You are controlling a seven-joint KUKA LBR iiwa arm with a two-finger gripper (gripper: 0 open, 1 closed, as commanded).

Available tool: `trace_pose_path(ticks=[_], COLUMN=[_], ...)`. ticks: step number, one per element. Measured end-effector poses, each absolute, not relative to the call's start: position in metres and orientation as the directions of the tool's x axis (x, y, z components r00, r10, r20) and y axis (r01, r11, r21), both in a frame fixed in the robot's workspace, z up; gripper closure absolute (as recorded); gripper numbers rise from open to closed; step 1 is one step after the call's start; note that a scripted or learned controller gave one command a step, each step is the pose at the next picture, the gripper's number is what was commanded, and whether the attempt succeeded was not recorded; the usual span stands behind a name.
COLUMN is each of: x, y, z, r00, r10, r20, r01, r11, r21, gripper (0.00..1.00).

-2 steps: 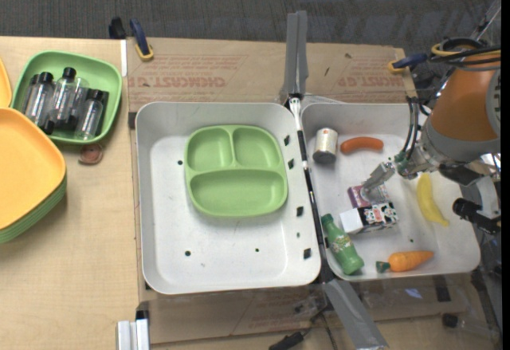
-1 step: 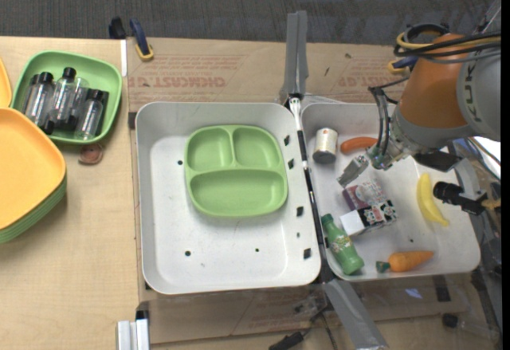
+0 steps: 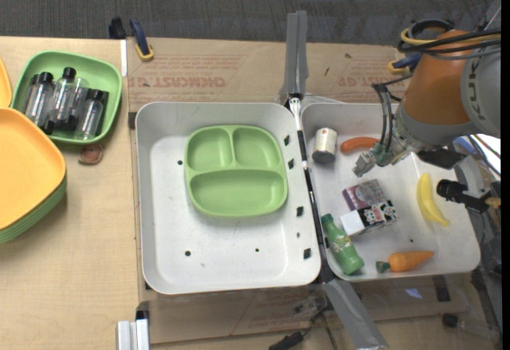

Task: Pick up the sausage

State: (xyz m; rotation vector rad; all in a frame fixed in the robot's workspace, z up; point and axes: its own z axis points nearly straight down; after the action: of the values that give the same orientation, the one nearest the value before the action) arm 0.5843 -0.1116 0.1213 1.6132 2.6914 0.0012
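My pincer (image 3: 374, 159) hovers just near-right of the sausage (image 3: 359, 144) in right bin (image 3: 470, 257); can't tell its opening, nothing visibly held. Should straddle the sausage across its width, avoiding can (image 3: 324, 144).

Bench (image 3: 72, 292): two white bins (image 3: 159, 205), green tray (image 3: 68, 97).

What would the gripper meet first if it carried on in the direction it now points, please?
The gripper points down and to the view's left. Likely first is the purple packet just below its tip, or the bare floor of the right bin; depth is unclear. The sausage lies beside it, off that line.
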Motion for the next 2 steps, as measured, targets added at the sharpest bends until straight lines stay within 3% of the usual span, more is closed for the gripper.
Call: trace_pose_path(ticks=[1,2], x=[0.614,0.646], y=[-0.135,-0.165], z=[0.091,0.092], r00=[-0.304,-0.183], r10=[0.953,0.983], r20=[-0.002,-0.003], r01=[0.953,0.983], r11=[0.304,0.183], r21=[0.001,0.001], gripper=[1.00,1.00])
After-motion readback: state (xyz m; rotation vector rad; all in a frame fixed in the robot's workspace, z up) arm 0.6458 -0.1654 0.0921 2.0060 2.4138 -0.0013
